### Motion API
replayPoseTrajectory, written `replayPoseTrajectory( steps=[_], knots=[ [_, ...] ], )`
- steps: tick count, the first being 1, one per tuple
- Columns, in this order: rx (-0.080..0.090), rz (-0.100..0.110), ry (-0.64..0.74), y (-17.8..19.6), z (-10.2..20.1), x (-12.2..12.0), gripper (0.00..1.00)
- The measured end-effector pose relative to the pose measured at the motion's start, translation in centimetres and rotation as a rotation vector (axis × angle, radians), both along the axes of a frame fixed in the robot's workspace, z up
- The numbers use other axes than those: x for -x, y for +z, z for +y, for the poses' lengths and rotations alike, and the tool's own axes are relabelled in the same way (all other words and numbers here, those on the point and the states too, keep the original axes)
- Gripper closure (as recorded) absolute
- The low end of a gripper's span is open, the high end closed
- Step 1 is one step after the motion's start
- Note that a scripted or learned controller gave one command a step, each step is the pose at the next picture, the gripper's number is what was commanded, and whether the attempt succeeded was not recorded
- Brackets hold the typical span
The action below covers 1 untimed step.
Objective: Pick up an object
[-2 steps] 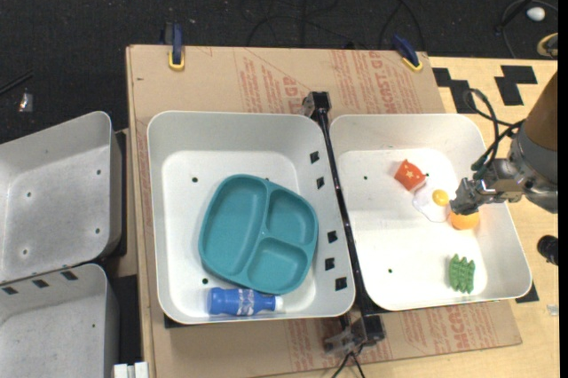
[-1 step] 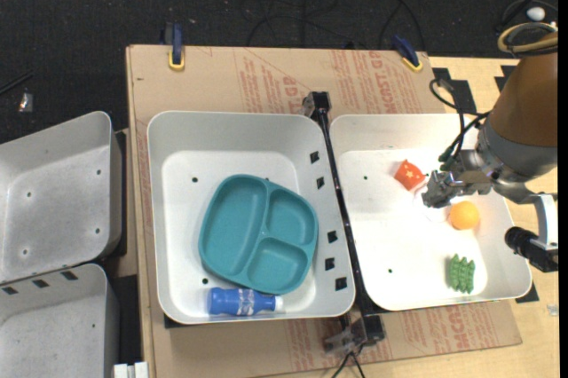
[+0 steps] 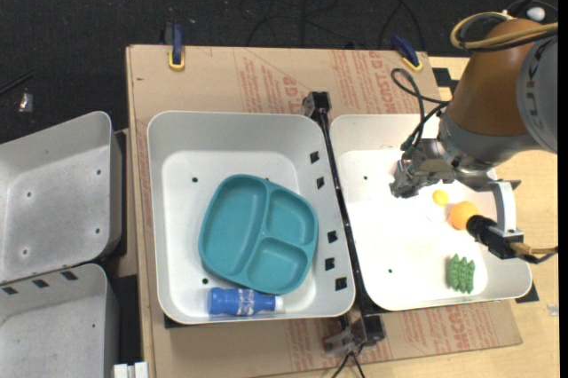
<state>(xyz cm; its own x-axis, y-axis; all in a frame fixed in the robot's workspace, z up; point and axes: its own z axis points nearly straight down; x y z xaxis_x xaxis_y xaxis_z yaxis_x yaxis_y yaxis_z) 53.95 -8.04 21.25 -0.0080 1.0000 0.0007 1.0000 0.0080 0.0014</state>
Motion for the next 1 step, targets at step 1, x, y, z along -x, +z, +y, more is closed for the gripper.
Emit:
replayPoseTrajectory(
  steps=[1],
  knots=[
    [-0.001,-0.002,-0.001,0.02,4.37,-3.48,1.0]
  ],
)
